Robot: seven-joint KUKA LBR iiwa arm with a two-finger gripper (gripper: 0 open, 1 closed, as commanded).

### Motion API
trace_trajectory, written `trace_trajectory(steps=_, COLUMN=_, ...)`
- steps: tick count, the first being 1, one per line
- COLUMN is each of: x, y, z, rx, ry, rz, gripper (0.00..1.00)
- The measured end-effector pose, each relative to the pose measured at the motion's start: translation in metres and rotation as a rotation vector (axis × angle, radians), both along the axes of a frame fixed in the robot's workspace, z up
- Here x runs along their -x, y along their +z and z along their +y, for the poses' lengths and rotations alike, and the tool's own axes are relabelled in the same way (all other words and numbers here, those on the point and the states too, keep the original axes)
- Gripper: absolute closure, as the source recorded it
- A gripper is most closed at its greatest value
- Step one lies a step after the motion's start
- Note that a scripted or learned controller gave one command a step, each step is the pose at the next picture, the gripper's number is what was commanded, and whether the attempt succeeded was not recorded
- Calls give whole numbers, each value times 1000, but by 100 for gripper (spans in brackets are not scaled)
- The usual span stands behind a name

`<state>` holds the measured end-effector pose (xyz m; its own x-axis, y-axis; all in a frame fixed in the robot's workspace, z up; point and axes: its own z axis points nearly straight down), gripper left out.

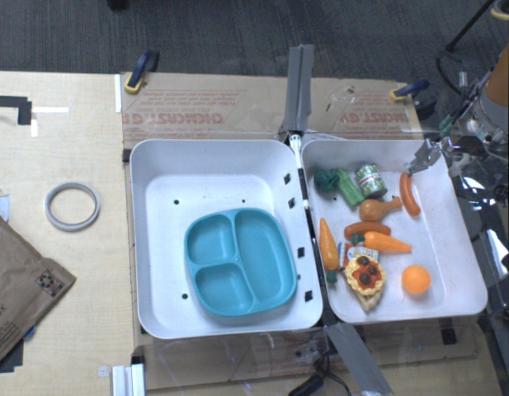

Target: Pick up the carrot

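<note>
An orange carrot [328, 244] lies lengthwise against the left wall of the right bin [460, 246]. A second tapered orange carrot-like piece [388, 242] lies across the middle of the bin, beside a brown drumstick [378, 209]. My gripper [421, 159] hangs over the bin's far right corner, just above a red-orange sausage [410, 195]. It is well away from both carrots, and nothing is visibly held in it.
The right bin also holds a green vegetable [341, 184], a green can [370, 180], a pizza slice [365, 277] and an orange [416, 280]. A teal divided plate [238, 260] sits in the left bin [155, 221]. A tape ring [73, 205] lies on the bench at left.
</note>
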<state>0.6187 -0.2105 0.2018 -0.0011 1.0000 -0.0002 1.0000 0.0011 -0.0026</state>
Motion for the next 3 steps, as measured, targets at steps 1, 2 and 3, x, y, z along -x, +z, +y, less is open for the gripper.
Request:
trace_trajectory(steps=1, x=51, y=-97, z=99, rx=-1, ry=57, rz=1, gripper=0)
trace_trajectory(steps=2, x=50, y=-89, z=98, rx=-1, ry=53, rz=1, gripper=100)
trace_trajectory(steps=3, x=50, y=-89, z=98, rx=-1, ry=53, rz=1, gripper=0)
